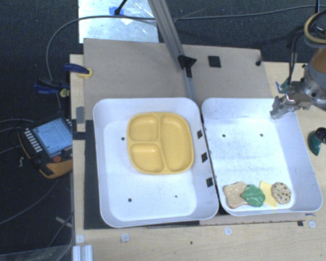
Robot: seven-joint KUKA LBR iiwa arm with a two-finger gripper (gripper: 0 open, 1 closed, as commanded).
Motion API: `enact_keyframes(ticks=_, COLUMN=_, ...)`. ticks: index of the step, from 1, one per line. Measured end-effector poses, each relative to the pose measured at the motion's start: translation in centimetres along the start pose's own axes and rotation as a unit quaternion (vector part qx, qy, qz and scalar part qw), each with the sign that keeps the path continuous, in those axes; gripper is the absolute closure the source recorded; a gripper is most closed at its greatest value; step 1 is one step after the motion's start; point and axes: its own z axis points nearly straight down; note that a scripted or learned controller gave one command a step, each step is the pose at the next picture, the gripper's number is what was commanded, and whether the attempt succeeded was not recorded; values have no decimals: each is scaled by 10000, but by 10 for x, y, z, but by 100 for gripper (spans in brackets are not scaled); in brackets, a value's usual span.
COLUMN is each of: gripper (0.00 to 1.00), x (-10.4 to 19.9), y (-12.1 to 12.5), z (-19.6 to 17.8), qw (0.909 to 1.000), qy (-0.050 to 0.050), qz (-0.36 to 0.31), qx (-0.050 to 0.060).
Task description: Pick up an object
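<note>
A yellow divided plate (161, 143) sits in the left bin (114, 200); the claw (281, 106) hovers over the right bin's (250, 140) upper corner, with food pieces (256, 194) near its bottom edge.

yellow plate (161, 143); white bins (152, 211); green leaf (254, 196); speckled cookie (281, 192)

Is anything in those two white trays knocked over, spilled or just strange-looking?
Nothing looks spilled or broken. The yellow divided plate lies flat in the left bin, turned a little askew to its walls. The toy foods are all huddled in the right bin's near corner, overlapping one another. The gripper hangs over that bin's far right edge.
</note>
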Motion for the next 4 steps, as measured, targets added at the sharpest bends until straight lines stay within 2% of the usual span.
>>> enact_keyframes(ticks=1, gripper=100, x=0, y=1, z=-24, qw=10000, qy=4, qz=-8, qx=7)
enact_keyframes(ticks=2, gripper=100, x=45, y=-11, z=-26, qw=10000, qy=17, qz=-21, qx=24)
enact_keyframes(ticks=4, gripper=100, x=143, y=-34, z=3, qw=10000, qy=20, qz=-19, qx=35)
